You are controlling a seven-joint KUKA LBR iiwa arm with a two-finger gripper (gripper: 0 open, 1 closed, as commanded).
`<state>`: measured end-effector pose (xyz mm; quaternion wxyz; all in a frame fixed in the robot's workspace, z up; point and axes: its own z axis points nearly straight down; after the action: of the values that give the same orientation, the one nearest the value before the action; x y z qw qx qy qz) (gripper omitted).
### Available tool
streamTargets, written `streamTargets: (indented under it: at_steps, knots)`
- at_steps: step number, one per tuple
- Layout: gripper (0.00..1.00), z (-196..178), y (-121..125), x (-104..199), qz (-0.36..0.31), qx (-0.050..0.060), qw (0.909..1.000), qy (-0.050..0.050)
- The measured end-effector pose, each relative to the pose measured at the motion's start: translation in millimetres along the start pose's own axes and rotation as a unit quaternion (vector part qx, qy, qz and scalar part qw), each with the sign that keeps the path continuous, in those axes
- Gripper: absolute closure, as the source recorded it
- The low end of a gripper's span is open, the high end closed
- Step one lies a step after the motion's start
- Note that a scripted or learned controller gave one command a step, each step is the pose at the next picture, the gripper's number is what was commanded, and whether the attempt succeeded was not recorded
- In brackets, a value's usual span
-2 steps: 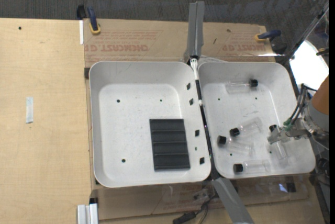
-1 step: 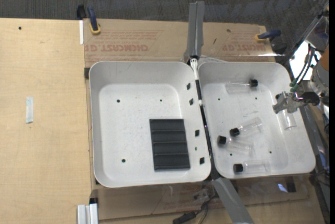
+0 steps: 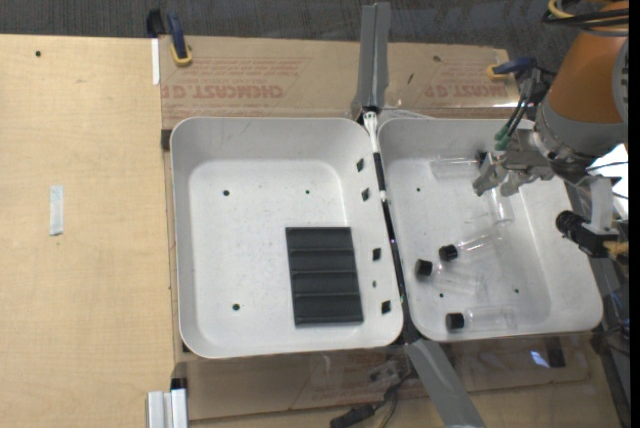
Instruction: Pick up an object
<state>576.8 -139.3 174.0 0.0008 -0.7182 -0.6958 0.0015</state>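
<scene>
A KUKA arm's gripper [image 3: 497,178] hangs low over the far side of the right bin [image 3: 430,328], poised for a pick; whether it is spread cannot be told. Clear black-capped vials [image 3: 472,246] lie just nearer the bench's front edge; a black ribbed block [image 3: 323,275] rests in the left bin [image 3: 185,246].

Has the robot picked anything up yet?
Not yet, it seems. The gripper hangs over the right bin, near the clear tubes lying there. I see nothing between its fingers. The black block sits in the left bin. Grabbing and lifting are left.
</scene>
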Motion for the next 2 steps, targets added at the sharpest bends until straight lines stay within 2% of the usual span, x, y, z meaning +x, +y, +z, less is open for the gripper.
streamTargets:
  at_steps: [1,2]
  knots:
    - [1.0,-35.6,15.8,90.2,-0.029,0.0,0.9996,0.0]
    - [1.0,-36.5,47.6,103.9,0.002,0.0,1.0,-0.001]
